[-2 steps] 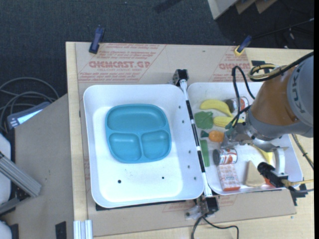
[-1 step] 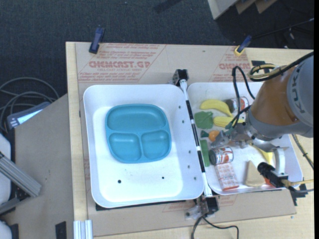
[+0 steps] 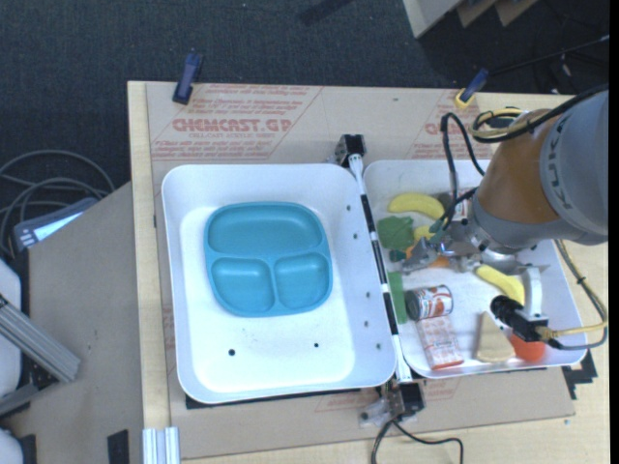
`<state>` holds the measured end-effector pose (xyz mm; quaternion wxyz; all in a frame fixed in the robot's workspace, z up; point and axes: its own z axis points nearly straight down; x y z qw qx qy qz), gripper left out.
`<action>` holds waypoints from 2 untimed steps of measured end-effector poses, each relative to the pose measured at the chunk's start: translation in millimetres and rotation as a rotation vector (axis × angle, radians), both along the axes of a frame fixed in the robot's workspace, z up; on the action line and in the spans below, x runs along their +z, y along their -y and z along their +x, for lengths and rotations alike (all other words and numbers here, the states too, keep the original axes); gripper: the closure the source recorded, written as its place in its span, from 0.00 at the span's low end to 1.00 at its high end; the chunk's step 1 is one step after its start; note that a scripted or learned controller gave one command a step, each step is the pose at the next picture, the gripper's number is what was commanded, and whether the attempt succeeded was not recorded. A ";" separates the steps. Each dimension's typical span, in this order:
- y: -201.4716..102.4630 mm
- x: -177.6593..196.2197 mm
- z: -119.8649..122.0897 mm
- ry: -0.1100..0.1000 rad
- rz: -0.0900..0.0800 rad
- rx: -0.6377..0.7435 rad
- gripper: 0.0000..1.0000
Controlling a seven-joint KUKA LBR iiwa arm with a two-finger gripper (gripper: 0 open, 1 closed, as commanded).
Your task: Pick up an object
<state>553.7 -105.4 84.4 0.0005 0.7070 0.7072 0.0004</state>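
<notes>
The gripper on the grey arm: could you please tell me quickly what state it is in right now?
Gripper: low in the right-hand white bin among the small items; open or closed cannot be told, and no held object can be made out.

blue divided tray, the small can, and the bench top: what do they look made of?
Blue divided tray: likely moulded plastic, smooth with a soft sheen, rounded compartment edges, uniform colour.
Small can: looks like metal with a printed red and white label; dark end facing left, so hedged.
Bench top: appears brown paper masking with red print over a sheet, matte; the sheet material under it cannot be told.
</notes>
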 end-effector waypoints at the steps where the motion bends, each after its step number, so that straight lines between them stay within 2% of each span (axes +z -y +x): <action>1: 2.7 0.0 -28.8 -0.003 0.001 -0.001 0.00; 2: -4.4 0.2 6.6 0.000 0.000 0.001 0.00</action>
